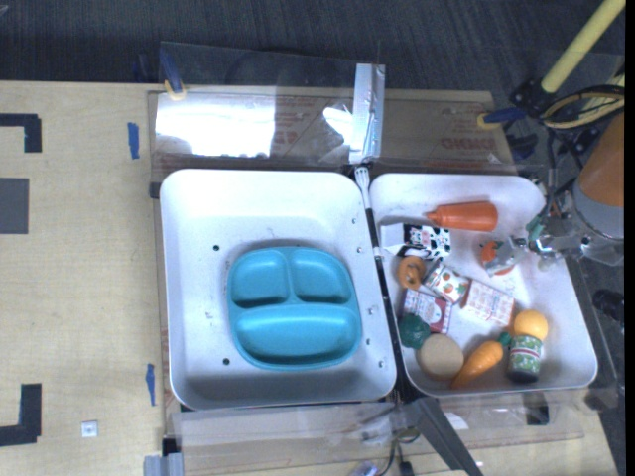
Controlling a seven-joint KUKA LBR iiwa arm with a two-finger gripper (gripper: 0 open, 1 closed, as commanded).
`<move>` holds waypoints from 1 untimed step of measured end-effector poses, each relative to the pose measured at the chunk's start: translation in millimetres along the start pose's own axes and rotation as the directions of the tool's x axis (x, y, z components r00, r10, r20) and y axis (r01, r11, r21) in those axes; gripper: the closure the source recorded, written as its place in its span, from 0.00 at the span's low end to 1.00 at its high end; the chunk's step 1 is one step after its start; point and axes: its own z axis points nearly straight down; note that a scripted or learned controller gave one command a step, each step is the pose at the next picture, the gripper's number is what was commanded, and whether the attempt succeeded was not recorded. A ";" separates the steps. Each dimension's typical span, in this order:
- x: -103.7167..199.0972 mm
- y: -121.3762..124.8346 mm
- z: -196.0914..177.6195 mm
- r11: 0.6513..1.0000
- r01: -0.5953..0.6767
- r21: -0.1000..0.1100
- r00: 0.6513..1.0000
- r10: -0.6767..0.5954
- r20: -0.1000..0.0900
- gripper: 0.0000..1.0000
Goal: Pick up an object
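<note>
Toys crowd the right bin (pixel 568 305); the carrot (pixel 463 215) by its far wall lies clear of the pile and looks light, stiff and slick, probably best pinched across its thick middle. Gripper (pixel 539 236) hangs at the bin's right rim, blurred against cables, so I cannot tell whether it is released or clenched.

The arm (pixel 605 181) showed at the right edge as a rounded orange band above a grey, metallic wrist section. Its hand (pixel 541 234) was a small cluster of silvery-grey metal parts with a touch of green on it, too small and blurred to make out the single pieces. Black and yellow cables (pixel 575 107) looped in a tangle just above the orange band, and darker grey fittings sat under the wrist near the frame's edge.
</note>
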 end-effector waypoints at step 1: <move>-4.1 -72.6 7.5 0.987 -0.159 0.002 0.987 0.159 -0.008 0.00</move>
